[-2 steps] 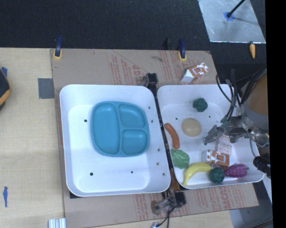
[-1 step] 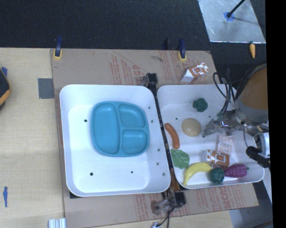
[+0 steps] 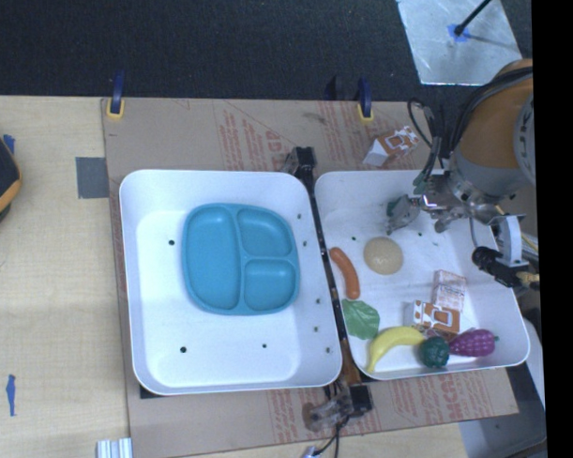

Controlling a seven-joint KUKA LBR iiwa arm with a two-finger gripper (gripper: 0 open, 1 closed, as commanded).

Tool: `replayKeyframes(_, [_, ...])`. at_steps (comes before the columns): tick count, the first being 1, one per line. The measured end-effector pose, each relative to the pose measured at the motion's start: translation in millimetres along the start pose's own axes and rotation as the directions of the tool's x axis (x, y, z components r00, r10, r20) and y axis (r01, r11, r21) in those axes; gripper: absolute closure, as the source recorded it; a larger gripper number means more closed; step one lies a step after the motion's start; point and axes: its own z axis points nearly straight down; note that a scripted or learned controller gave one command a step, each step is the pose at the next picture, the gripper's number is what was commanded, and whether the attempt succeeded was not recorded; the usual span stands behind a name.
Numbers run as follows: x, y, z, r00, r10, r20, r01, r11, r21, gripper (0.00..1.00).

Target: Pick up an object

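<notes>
Fingers point(image 3: 410, 210): hang over the right bin's point(image 3: 515, 328) back edge; whether they are spread or closed I cannot tell.
Nearest object: pale round ball point(image 3: 383, 256), just beside them in that bin.
Handling: probably light, smooth; grip across its middle.

A single fixed camera looks down at a slant from above the surface point(image 3: 55, 307), taking in both white bins point(image 3: 143, 275) side by side, the arm point(image 3: 494, 136) entering from the right.
</notes>
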Motion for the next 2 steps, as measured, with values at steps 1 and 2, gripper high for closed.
replayKeyframes(1, [-33,39,38,1.0,0.0,0.001,0.0,1.0,0.002,0.0])
replayKeyframes(2, [-33,40,27,1.0,-0.005,0.002,0.005,1.0,0.002,1.0])
